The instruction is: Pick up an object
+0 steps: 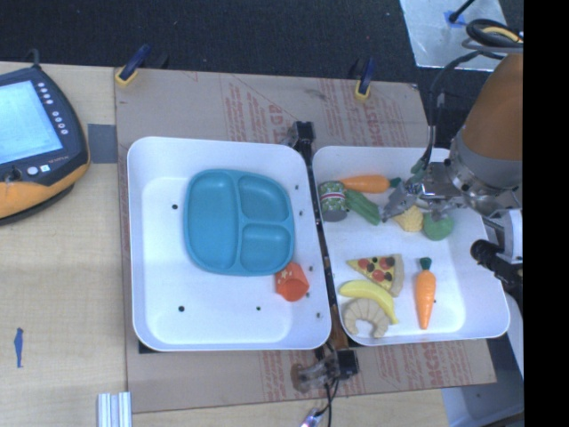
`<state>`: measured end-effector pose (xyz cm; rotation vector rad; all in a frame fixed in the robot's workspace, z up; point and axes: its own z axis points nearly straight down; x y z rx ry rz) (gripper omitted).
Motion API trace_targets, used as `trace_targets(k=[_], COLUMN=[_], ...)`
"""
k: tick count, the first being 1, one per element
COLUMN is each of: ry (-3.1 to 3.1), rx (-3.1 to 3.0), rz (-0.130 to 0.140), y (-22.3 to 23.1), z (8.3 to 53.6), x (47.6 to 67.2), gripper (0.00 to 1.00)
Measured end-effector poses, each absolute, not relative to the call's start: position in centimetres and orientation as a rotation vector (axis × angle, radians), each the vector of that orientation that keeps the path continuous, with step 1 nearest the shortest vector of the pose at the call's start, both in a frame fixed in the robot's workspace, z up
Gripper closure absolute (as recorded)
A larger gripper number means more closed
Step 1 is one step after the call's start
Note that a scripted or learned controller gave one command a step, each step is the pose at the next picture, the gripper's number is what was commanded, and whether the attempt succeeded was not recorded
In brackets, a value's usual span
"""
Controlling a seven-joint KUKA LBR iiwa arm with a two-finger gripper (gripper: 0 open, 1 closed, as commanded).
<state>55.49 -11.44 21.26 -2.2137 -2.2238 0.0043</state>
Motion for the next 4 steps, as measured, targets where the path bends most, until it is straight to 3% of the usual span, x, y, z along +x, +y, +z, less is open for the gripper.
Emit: trace_targets(k=[1,2,3,4], ry=[-2.226,-2.230,-2.230,-2.234], rx=[-2.214,-2.210,-2.210,-2.208], rz=[0.005,0.010,0.011,0.014], y=[-15.1,-15.2,-15.2,-15.3], z=[9.4,10.4,10.4,11.4], x=[58.5,58.4,58.4,58.4], gripper=[0.00,1.00,0.00,1.00])
